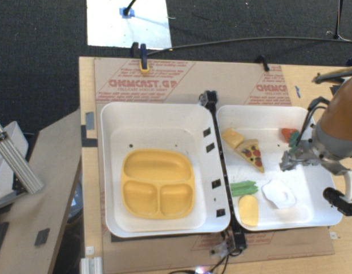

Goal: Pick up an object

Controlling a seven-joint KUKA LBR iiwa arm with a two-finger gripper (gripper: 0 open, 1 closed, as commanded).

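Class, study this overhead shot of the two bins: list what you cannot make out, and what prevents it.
1. Gripper: too small and blurred in the camera view to tell how it stands.
2. Small red toy piece in the right white bin: partly hidden behind the gripper's cables.
3. Grey arm with orange band: cut off by the right edge.
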